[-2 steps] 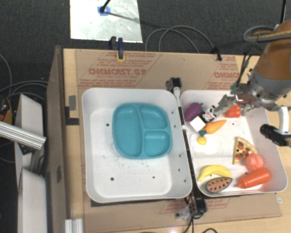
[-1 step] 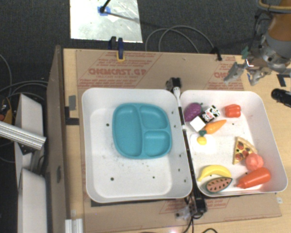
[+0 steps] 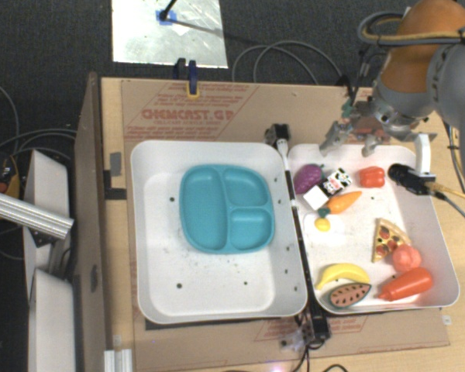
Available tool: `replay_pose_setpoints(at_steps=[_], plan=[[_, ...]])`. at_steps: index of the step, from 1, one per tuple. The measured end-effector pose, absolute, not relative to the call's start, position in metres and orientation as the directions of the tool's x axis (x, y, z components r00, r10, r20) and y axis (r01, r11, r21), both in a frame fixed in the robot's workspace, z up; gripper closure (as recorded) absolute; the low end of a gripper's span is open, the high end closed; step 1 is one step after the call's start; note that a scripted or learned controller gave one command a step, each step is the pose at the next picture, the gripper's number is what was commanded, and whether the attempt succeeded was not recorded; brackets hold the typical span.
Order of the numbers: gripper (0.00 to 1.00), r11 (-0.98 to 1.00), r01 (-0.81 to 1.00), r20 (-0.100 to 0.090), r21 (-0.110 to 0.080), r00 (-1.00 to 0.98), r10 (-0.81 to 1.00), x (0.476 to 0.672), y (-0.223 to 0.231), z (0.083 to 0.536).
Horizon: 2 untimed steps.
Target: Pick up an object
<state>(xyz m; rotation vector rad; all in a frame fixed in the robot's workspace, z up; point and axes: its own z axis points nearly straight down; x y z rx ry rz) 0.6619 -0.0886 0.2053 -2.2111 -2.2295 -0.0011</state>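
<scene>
Gripper [image 3: 350, 138] hangs over the far rim of the right bin [image 3: 448, 263], fingers spread apart with nothing between them. Just below it lie a purple eggplant [image 3: 308, 178], a black-and-white toy [image 3: 337, 181], a red pepper [image 3: 372, 177] and a carrot [image 3: 344, 201]. Farther below sit a pizza slice [image 3: 387, 240] and a banana [image 3: 341, 273]. Away to its lower left, a teal divided plate [image 3: 225, 208] rests in the left bin [image 3: 159, 285].

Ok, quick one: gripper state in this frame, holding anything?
Gripper: open, holding nothing, its fingers spread above the far edge of the right bin, apart from the toys in it.
</scene>
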Motion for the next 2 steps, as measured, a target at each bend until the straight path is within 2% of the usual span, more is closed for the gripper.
replay_pose_setpoints(at_steps=[1, 2], plan=[[0.00, 0.000, 1.000, -0.003, 0.007, 0.000, 1.000, 0.670, -0.134, 0.266], [0.00, -0.003, 1.000, 0.006, -0.011, 0.003, 1.000, 0.593, -0.145, 0.101]])
